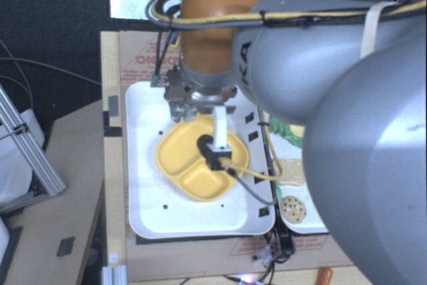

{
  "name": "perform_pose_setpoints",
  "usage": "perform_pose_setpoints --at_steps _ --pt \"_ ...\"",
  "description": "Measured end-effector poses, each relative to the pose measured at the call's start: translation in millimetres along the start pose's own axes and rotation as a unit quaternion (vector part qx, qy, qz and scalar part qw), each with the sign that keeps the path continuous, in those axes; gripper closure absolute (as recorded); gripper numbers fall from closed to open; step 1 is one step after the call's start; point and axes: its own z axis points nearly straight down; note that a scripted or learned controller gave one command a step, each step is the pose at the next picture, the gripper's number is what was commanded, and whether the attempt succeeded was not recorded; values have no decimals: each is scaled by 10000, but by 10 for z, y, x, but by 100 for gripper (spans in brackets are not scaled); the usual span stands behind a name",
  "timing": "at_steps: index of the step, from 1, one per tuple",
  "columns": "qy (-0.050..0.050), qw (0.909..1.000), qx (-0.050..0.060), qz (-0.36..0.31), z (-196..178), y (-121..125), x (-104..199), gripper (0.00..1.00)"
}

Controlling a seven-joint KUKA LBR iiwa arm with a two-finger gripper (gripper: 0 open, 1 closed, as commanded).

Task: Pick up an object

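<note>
Tool (197, 109) over yellow plate (181, 155), left bin (143, 163).

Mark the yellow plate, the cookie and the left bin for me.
Yellow divided plate (175, 150): camera view, floor of its left compartment.
Chocolate-chip cookie (293, 209): camera view, centre of its top face.
Left white bin (143, 167): camera view, bare floor left of the plate.

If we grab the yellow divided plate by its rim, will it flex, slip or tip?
The yellow plate looks like thin moulded plastic, so probably stiff and light. Its smooth rim may slip. Wide and shallow, flat in the white bin, it would likely tilt if lifted by one edge.
</note>
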Motion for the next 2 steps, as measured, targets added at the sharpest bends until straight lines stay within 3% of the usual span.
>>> perform_pose_setpoints --at_steps 1,2 --pt "-4 10000 21 -1 -62 -50 -276 100" --pt "38 10000 -79 -38 -1927 107 10 100"
